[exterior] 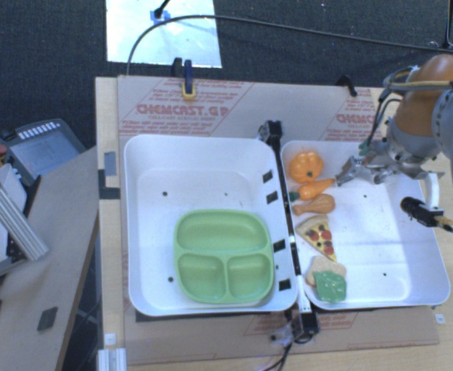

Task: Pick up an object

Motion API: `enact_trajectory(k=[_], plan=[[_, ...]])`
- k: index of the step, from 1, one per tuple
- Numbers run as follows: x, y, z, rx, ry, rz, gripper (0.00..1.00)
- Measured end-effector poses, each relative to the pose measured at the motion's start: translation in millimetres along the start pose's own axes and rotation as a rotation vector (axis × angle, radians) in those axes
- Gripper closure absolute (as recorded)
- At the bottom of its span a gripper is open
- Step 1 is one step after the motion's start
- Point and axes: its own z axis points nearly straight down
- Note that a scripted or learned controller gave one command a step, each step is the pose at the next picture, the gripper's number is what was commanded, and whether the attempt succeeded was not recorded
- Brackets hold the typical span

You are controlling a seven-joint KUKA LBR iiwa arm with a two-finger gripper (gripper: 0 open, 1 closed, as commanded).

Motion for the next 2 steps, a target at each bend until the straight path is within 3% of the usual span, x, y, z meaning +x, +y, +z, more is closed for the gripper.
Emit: enact_trajectory(k=[1, 2], plan=[[-0.3, 1.8, -14.1, -0.006, -0.002, -0.002, 1.0], [-0.1, -6.7, -68.0, -0.006, -0.001, 0.004, 1.0]])
